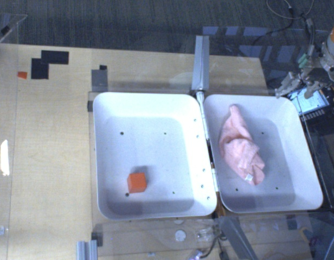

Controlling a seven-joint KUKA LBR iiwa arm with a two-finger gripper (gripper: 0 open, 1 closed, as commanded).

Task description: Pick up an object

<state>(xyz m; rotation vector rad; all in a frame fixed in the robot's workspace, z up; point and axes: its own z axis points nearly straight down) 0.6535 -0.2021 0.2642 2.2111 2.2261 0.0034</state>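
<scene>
While the gripper (295,83) hangs beyond the right bin's (305,145) far right corner, its grasp cannot be told.

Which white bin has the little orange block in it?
The left bin holds the orange block, near its front. The right bin holds a crumpled pink cloth instead.

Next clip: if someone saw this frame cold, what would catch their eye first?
Most likely the crumpled pale pink cloth, lying lengthwise in the middle of the right white bin. Next, the small orange block, alone near the front left corner of the left white bin. The gripper sits at the upper right, outside the bins beyond the right bin's far corner, with nothing seen between its fingers.
</scene>
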